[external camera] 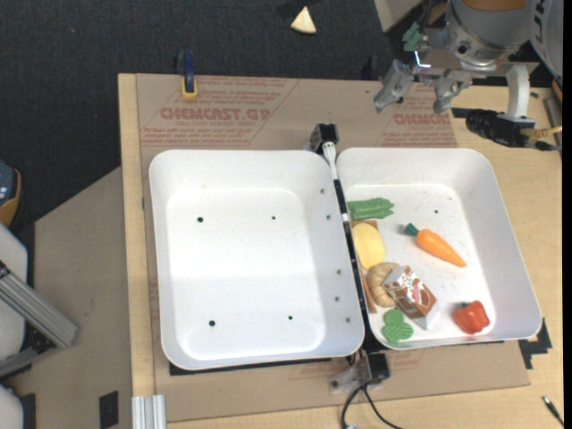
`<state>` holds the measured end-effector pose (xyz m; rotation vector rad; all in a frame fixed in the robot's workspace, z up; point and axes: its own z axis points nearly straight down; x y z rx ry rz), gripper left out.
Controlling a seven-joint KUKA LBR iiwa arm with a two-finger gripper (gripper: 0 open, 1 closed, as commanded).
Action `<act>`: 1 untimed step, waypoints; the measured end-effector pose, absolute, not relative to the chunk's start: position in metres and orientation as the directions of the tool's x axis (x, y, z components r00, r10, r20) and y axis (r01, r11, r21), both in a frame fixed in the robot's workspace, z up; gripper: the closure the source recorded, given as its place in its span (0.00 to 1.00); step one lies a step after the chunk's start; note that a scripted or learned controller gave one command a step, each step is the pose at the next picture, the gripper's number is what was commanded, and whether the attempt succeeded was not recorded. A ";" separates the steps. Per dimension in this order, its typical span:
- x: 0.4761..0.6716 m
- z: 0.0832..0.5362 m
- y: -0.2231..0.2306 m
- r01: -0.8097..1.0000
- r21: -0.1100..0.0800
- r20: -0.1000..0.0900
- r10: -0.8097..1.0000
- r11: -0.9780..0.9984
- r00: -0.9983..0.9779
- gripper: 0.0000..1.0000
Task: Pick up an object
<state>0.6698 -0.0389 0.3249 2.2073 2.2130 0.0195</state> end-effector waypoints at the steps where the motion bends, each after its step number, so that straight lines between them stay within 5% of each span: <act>1: 0.667 0.518 0.025 1.000 0.023 0.001 1.000 0.007 -0.007 0.00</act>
